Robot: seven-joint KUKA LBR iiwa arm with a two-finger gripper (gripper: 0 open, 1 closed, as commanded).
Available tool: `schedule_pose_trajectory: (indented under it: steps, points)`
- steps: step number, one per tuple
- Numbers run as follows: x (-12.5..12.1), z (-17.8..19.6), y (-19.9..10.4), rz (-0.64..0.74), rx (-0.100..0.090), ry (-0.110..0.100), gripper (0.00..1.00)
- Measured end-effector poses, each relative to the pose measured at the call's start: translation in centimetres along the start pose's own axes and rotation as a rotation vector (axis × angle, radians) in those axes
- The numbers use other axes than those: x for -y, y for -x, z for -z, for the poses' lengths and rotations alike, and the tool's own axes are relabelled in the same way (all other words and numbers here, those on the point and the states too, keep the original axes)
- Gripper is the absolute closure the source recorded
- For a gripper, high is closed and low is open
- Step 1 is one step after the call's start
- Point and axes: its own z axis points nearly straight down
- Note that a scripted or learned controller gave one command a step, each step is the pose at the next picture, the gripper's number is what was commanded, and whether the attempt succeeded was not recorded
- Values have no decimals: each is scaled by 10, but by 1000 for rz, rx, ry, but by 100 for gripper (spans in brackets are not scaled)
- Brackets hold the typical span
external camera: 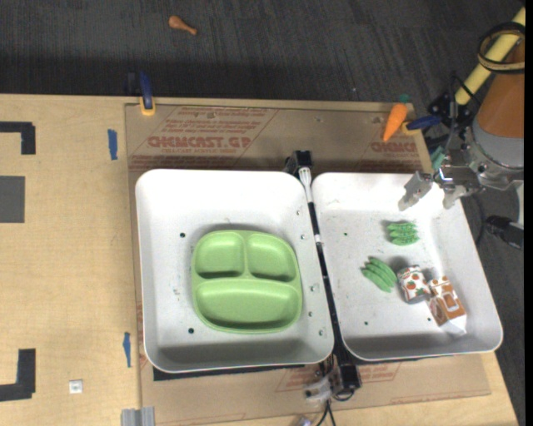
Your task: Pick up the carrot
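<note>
The carrot is not in a bin. It lies on the brown cardboard sheet behind the right bin, close to that bin's far edge. From the end effector, the carrot is up and a bit to the left in the camera view, so the arm has to go back, past the rim of the bin, to reach it. The two are near each other but not touching. The carrot's long side runs at a slant, with its green top at the upper right and its orange tip pointing down to the left.

The end effector hangs over the far right corner of the right bin. Its two fingers are spread apart, and nothing is between them.

Now the counting. There are two white bins side by side. The left bin has one green plate with three sections in it. The right bin has two green veggie toys and two small orange and white toys. There is one carrot near the bins. One more small orange thing lies far off on the dark floor at the top; I cannot tell what it is.
</note>
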Motion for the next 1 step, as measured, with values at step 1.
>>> schedule_pose_trajectory:
  steps: [1]
  points:
    - [45, -75, -39, 29, 0, 0, 0]
